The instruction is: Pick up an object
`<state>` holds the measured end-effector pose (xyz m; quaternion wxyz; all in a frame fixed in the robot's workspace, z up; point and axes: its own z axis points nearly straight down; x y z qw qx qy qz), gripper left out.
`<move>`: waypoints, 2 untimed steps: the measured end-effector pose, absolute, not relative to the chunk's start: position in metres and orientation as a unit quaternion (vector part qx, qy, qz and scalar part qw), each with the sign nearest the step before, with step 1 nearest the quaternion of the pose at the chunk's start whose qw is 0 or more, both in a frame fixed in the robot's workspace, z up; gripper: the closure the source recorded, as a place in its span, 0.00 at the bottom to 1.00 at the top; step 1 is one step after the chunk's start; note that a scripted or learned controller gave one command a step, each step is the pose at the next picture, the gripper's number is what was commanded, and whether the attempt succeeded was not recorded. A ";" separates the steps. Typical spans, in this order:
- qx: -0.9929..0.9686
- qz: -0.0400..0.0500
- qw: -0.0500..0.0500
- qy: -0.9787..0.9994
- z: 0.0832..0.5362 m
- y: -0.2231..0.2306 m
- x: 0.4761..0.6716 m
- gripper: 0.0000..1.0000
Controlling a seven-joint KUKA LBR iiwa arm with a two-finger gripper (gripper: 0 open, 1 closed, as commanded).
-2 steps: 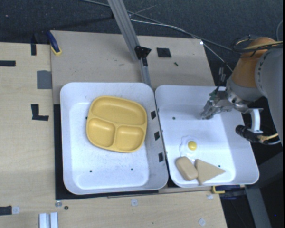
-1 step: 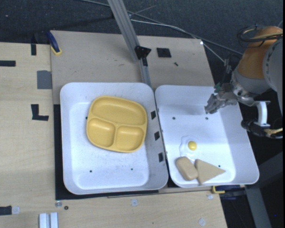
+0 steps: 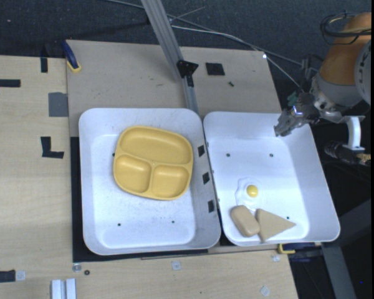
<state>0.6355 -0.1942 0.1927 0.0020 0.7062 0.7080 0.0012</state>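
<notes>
In the right bin [image 3: 311, 167], a tan wedge [image 3: 275, 223], a rounded bread-like piece [image 3: 244, 220] and a toy fried egg [image 3: 249, 192] cluster at the near edge; a clean pick likely means descending squarely over one piece, clear of its neighbours. The gripper [image 3: 285, 126] hangs over the bin's far rim, well apart from them, holding nothing; its opening cannot be told.

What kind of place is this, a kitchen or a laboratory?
Most likely a robot laboratory bench, not a kitchen: two white bins, the left bin and the right bin, hold a yellow divided plate and toy food such as a fried egg, with a robot gripper above.
</notes>
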 end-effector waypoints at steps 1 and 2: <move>0.706 0.001 0.002 0.708 0.237 -0.190 0.640 1.00; 0.707 0.001 0.001 0.708 0.258 -0.190 0.641 1.00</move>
